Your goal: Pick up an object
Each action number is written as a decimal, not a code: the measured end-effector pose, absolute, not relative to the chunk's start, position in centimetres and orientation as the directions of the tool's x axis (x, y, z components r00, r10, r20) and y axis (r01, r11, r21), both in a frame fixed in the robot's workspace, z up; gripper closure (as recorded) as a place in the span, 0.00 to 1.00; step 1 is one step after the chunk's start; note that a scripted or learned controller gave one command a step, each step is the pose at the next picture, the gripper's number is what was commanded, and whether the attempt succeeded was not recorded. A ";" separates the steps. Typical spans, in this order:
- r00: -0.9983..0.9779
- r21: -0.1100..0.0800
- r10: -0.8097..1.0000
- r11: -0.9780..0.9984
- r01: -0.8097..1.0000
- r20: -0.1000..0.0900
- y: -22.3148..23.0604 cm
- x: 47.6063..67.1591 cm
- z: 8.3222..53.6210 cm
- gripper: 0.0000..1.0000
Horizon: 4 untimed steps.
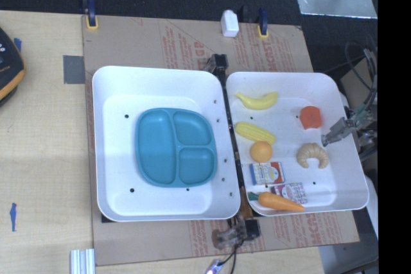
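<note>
Camera view: end effector (pixel 336 134) — grip unreadable — beside a tan, curved croissant (pixel 312 154).

End effector (pixel 336 133) at view's right edge — low, angled leftward, little arm visible

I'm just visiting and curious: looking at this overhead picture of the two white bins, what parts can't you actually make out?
- The grey two-finger gripper at the right white bin's rim: small and blurred, so whether it is open or shut is unclear.
- The arm behind it: cut off by the picture's right side.
- The two small printed cartons: their lettering is too small to read, and the orange carrot lies partly over them.
- The dark device with an orange edge: cut off at the left edge.
</note>
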<state>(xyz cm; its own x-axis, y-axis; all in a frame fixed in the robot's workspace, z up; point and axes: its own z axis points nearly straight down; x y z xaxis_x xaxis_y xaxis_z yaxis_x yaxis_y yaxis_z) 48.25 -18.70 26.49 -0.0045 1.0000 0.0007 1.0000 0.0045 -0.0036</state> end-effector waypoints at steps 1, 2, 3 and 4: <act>-0.005 -0.004 1.000 0.005 1.000 0.000 -15.5 48.5 17.0 0.00; -0.005 -0.004 1.000 0.005 1.000 -0.001 -19.9 54.0 9.8 0.00; -0.004 -0.002 1.000 0.004 1.000 0.000 -21.2 60.7 9.2 0.00; -0.004 -0.002 1.000 0.004 1.000 0.000 -21.2 64.4 9.2 0.00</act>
<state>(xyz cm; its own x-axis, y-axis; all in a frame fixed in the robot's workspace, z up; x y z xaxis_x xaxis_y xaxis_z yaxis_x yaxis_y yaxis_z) 64.40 -21.19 9.24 -0.0042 1.0000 0.0005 1.0000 0.0042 -0.0020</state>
